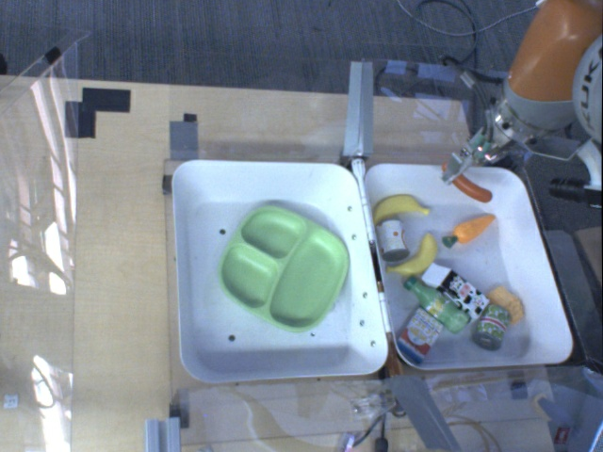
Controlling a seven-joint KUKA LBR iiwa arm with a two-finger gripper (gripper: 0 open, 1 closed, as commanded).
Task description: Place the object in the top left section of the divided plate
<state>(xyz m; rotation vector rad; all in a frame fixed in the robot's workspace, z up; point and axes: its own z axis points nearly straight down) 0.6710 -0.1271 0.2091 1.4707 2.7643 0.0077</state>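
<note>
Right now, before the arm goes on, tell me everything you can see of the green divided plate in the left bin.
The green divided plate is a light green, smooth, plastic-looking dish with rounded corners. Raised ridges split it into three sections: two smaller ones on its left side and one large one on its right. It lies flat on the floor of the left bin, turned at a slant to the bin's walls and clear of them. All three sections hold nothing. The gripper is far off, over the right bin's far edge.
</note>
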